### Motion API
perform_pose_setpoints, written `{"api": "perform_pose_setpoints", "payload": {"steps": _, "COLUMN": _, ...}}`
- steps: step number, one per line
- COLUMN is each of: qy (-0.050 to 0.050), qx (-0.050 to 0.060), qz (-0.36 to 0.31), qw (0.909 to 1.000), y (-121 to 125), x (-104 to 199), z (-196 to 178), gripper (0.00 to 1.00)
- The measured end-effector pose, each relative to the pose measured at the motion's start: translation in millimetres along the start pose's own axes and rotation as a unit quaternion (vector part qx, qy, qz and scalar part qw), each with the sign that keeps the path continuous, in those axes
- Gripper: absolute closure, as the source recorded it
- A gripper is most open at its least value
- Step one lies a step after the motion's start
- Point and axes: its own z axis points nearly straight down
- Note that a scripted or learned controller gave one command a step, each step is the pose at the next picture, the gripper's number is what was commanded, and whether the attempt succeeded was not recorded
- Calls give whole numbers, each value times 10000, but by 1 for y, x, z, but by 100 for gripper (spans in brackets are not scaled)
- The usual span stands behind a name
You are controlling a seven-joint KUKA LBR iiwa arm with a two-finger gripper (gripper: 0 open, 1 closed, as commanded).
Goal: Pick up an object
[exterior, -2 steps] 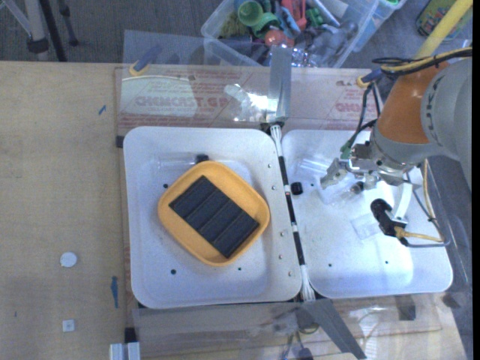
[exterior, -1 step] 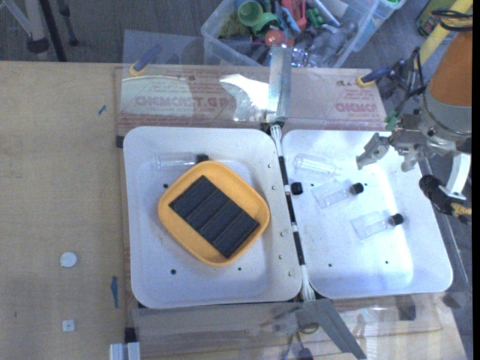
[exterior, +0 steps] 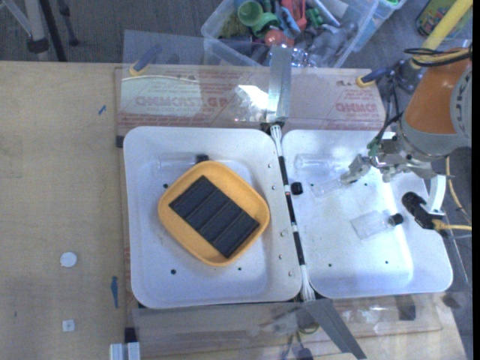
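Slipping is the risk: near the front of the right bin (exterior: 360,272), a small clear piece (exterior: 369,223) is lying flat. Farther back, the tool (exterior: 358,168) is hovering, its state I cannot tell.

Yellow tray (exterior: 214,213) across left bin (exterior: 142,201) floor.

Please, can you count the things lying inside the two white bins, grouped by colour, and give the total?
Yellow with dark panels: 1, the yellow tray in the left bin.
Clear plastic: 2, the clear tube and the clear flat piece in the right bin.
Total: 3
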Motion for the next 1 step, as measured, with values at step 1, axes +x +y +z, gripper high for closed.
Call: {"api": "perform_pose_setpoints", "payload": {"steps": 1, "qy": 27, "qx": 65, "qz": -362, "qw": 9993, "y": -69, "x": 57, "z": 8, "gripper": 0}}
